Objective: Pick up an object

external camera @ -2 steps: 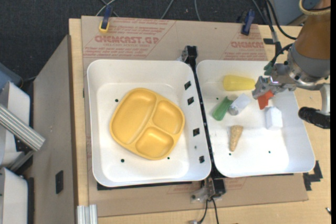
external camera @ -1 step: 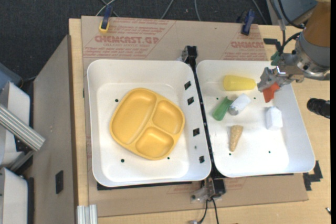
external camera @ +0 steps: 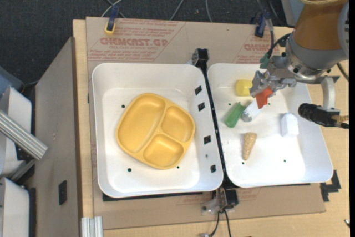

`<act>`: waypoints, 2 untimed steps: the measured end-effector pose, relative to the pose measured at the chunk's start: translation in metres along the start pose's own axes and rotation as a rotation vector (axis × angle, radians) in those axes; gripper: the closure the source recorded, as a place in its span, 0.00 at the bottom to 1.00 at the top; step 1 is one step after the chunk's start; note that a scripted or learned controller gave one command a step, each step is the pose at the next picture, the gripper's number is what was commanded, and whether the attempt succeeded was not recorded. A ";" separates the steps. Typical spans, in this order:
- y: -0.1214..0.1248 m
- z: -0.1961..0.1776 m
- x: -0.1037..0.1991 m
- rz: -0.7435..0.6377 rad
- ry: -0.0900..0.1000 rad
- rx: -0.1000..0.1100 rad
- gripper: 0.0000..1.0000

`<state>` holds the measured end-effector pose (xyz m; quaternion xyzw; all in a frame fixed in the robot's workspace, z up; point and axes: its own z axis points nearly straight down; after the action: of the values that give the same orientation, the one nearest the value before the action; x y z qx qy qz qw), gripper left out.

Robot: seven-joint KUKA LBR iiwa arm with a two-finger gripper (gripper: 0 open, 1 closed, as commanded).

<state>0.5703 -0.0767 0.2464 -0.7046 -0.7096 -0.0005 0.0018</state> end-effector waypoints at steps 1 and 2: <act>-0.011 -0.003 0.054 0.001 0.000 0.001 1.00; -0.016 -0.001 0.101 0.001 -0.001 0.001 1.00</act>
<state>0.5540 0.0240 0.2480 -0.7048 -0.7094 0.0001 0.0020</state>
